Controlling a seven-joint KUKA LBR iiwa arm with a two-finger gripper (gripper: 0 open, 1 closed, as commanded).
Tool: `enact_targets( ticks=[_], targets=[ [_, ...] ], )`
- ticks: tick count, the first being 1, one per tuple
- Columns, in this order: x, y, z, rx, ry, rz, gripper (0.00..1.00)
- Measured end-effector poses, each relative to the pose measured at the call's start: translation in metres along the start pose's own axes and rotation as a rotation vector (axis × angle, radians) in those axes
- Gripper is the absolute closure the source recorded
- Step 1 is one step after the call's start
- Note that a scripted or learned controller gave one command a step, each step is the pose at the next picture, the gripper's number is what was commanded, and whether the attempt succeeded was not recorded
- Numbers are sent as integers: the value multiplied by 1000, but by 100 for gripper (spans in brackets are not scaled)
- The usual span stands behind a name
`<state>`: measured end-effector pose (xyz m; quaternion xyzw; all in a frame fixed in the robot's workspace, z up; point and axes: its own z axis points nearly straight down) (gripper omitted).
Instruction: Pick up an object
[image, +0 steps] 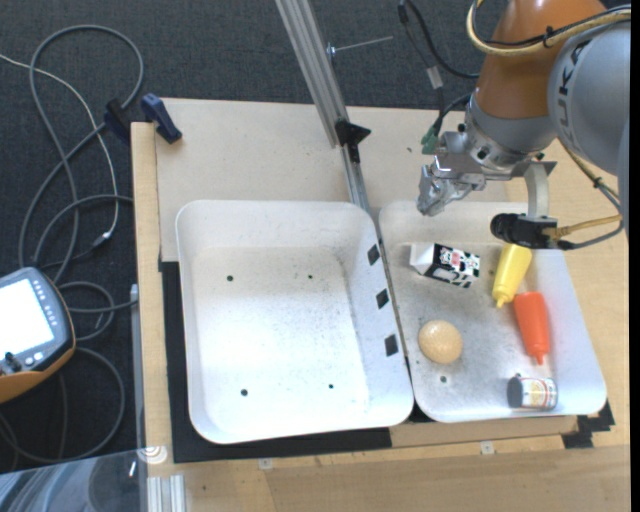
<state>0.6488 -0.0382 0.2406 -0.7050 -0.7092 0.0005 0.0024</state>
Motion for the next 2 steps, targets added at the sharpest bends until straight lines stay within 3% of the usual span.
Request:
enact_targets(
  ticks=[2],
  targets=[
    [105,0,17,-4,0,-1,100]
  ],
)
